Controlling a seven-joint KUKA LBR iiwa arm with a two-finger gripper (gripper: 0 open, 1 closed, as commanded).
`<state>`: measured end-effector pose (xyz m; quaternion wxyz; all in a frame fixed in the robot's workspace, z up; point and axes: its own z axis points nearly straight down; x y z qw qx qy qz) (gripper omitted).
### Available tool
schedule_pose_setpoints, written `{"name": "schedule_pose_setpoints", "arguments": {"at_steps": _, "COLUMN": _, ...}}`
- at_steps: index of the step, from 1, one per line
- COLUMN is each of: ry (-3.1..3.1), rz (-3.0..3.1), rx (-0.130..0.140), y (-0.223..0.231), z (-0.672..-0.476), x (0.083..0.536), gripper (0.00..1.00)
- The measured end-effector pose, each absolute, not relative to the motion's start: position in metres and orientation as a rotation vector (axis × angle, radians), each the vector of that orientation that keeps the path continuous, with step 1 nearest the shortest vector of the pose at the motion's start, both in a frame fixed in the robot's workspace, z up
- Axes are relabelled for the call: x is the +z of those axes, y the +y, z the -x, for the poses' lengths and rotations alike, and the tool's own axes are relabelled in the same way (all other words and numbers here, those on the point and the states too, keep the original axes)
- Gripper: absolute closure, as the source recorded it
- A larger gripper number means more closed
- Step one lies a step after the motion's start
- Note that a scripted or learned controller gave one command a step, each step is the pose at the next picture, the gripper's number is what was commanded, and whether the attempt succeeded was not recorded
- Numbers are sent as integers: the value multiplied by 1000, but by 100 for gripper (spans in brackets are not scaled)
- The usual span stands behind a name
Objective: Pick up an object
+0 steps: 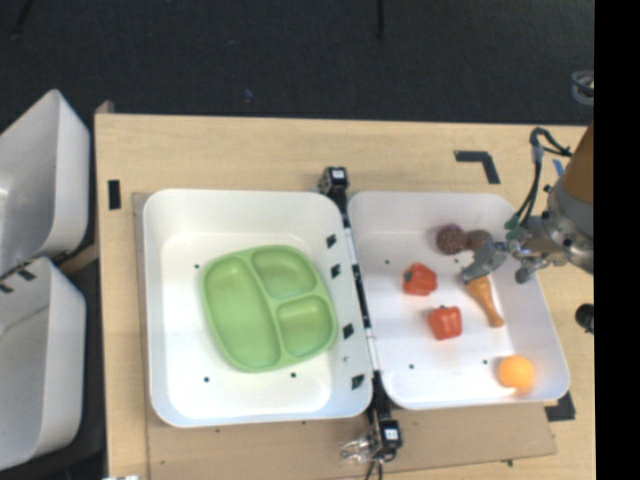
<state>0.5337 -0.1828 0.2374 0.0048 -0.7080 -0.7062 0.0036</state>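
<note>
Tool [497, 259] hung low over right bin [400, 373], reaching in from right, just above top end of orange carrot [487, 299]. Cannot tell tool's state; nothing seen clamped. Brown ball [451, 238] just beside tool; two red peppers [420, 280] [445, 322] near centre; orange fruit [516, 372] at near corner. Green tray [268, 307] in left bin [180, 388]. Risks, as judgement: slanted carrot could roll or slip out; brown ball could get nudged or caught instead.

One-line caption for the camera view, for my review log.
End effector hovers by an orange carrot-shaped toy in the right white bin; green divided plastic tray lies in the left.
</note>
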Motion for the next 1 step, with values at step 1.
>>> {"name": "schedule_pose_setpoints", "arguments": {"at_steps": 1, "ry": -2223, "rz": 2221, "rx": 0, "y": -182, "z": -536, "x": 245, "gripper": 0}}
